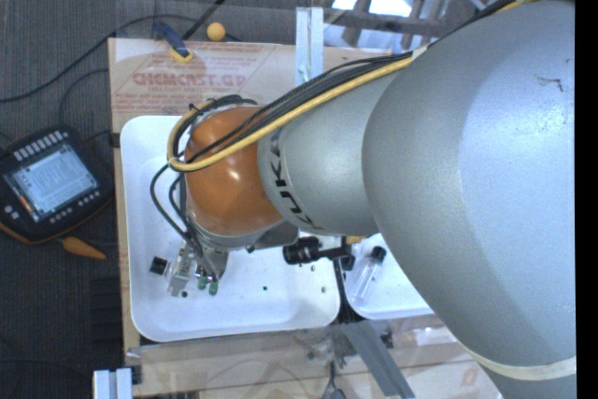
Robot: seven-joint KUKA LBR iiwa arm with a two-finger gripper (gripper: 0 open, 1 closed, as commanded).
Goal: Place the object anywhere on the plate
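Grey and orange, my arm (pixel 392 163) stretches from the right across both bins, wrist bent down over the left bin (pixel 140 201). My gripper (pixel 192 280) hangs near its floor.

Pretty even overhead light, nothing dim. Left white bin (pixel 140 201) is bright, nearly blown out, w/ a soft shadow under the arm (pixel 448 163). Glare on the clear sheet (pixel 374 5) up top. Arm looms huge and a bit soft; the rest is grainy, low-res.
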